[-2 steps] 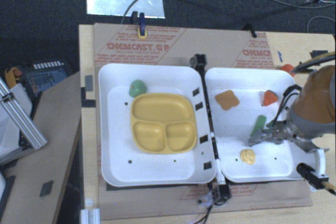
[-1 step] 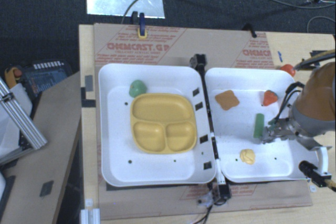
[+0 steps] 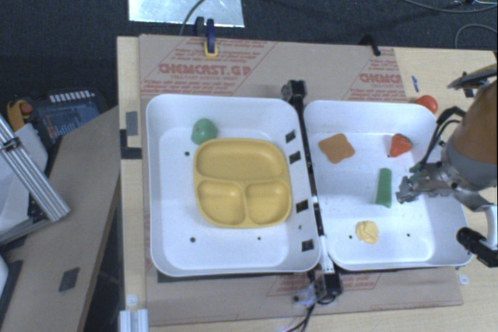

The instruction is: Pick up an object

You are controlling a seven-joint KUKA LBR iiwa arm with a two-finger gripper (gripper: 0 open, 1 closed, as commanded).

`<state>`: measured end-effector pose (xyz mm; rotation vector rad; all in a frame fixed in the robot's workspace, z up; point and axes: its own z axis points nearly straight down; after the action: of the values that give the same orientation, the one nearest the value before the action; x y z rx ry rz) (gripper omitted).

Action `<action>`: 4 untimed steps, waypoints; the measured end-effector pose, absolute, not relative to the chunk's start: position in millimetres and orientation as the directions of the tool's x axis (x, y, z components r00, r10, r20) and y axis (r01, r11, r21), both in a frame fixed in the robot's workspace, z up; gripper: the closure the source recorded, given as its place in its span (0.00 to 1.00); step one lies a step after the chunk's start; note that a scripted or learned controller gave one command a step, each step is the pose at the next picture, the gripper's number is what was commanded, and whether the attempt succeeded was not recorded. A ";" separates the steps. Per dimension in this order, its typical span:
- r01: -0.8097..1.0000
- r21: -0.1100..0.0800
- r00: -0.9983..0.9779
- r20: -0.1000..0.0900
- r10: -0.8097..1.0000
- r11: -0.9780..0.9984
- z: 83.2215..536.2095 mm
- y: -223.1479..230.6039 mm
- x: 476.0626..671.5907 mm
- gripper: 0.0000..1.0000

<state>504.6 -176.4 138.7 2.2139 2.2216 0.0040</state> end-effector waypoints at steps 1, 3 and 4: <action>1.000 0.008 -0.005 -0.002 1.000 0.005 197.3 -167.4 506.8 1.00; 1.000 0.004 -0.011 0.002 1.000 0.011 254.7 -110.3 512.8 1.00; 1.000 0.003 -0.010 0.002 1.000 0.010 258.4 -56.6 507.2 1.00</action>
<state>507.2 -56.6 258.4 2.2096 2.2325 0.0052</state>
